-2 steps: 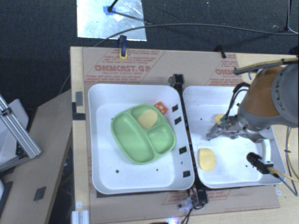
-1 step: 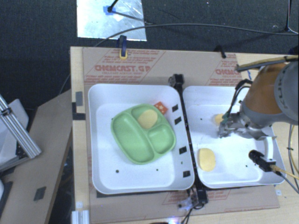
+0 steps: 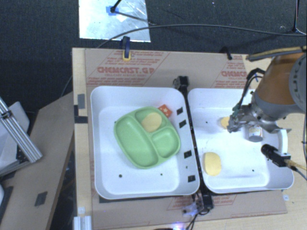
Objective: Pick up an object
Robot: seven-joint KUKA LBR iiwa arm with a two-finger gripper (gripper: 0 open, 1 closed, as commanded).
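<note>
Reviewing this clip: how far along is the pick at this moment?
Done: the hand has reached into the right bin, low beside a small yellow object. In hand: nothing visibly held; contact with that object is unclear. Left: grasp and lift. A yellow oval piece lies untouched nearby; the green tray sits in the left bin.

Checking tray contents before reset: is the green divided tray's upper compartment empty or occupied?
Occupied. A pale yellow piece lies inside the upper compartment of the green divided tray; the tray's two other compartments show bare green.
</note>
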